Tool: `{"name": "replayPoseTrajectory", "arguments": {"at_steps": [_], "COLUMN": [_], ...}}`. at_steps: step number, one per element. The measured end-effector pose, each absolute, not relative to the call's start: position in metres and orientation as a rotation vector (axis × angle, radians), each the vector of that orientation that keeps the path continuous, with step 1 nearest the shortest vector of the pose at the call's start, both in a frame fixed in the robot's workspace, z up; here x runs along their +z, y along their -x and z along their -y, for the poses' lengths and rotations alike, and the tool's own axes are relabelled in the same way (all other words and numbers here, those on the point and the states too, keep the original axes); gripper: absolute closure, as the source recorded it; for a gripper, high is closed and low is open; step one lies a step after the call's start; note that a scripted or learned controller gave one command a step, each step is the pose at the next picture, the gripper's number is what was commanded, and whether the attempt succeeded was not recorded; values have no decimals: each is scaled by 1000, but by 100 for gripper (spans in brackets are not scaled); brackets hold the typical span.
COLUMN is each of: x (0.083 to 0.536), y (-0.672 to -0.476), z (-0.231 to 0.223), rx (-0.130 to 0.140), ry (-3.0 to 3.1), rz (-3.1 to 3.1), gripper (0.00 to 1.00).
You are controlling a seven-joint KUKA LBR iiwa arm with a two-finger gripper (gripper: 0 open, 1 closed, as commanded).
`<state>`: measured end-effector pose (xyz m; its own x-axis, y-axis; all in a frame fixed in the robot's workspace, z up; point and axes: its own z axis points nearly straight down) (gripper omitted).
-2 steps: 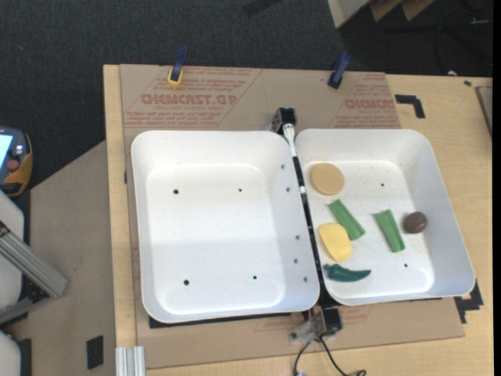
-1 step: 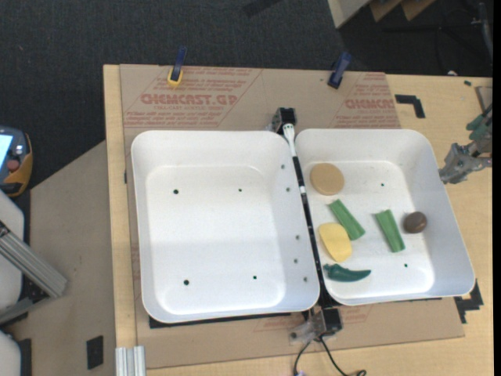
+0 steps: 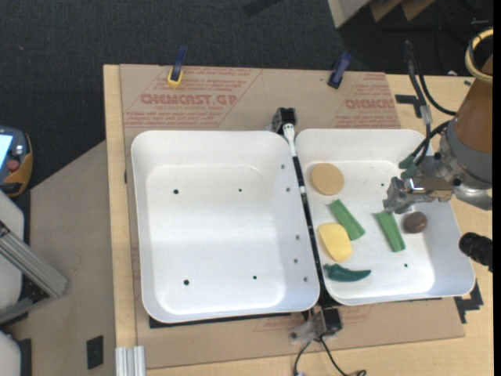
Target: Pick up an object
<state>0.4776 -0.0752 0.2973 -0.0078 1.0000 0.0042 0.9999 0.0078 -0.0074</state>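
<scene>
Over by the right bin's [image 3: 438, 288] far-right edge, gripper [image 3: 399, 197] above 1 of 2 green sticks [image 3: 390, 231], can't tell its grip, 1 tan disc [image 3: 327, 178], 1 yellow lump [image 3: 337, 242], 1 brown ball [image 3: 414, 222], 1 dark green pepper [image 3: 346, 272], left bin [image 3: 156, 288] bare

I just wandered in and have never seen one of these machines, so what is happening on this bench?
A robot arm reaches in from the right over the right bin, which holds play-food pieces: a tan round piece, a yellow piece, two green sticks, a dark green pepper and a brown piece. Its pincer hangs just above the right-hand green stick, near the brown piece. Nothing is visibly lifted yet. The left bin sits beside it.
</scene>
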Motion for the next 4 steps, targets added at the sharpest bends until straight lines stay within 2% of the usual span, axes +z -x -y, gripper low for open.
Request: {"name": "replayPoseTrajectory", "arguments": {"at_steps": [1,2,3,4], "x": [271,229,363,350], "y": [-479,-478,-481,-479], "z": [8,61,22,-27], "rx": [2,8,-20,1], "ry": [2210,2225,2223,2213], "rz": [2225,2212,2236,2226], "gripper": [100,100,100,100]}}
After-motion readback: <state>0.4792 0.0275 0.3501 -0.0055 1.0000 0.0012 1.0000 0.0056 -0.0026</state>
